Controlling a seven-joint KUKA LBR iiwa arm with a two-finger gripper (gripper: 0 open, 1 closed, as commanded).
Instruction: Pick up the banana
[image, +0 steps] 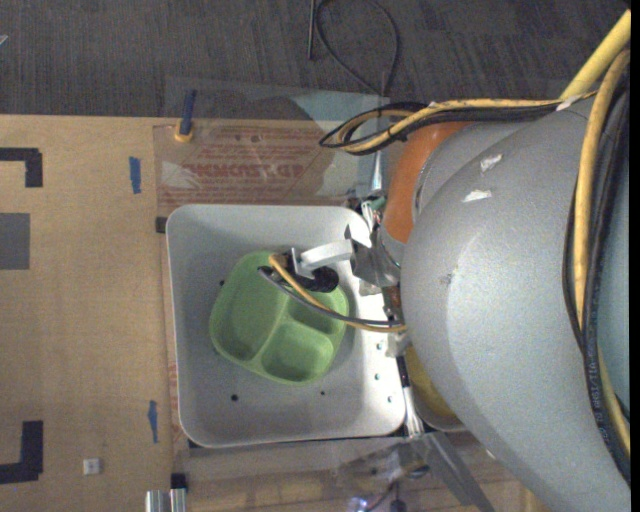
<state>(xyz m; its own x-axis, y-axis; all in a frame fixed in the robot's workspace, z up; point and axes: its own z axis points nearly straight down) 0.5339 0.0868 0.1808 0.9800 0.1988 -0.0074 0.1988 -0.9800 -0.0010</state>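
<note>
A white bin (200, 300) holds a green divided plate (270, 325) with empty compartments. My grey arm (500, 280) with its orange band (410, 190) reaches in from the right and covers the right-hand bin. My gripper (372, 268) hangs at the left bin's right wall, just beyond the plate's right rim, and is mostly hidden by the wrist. A yellow sliver (425, 395) peeks out under the arm's lower left edge. I cannot tell whether this is the banana.
The bin stands on a brown cardboard-coloured bench (80, 300) with blue tape marks and black corner marks. A clear plastic sheet (250, 165) lies behind the bin. Dark carpet (150, 40) with a loose cable runs along the top.
</note>
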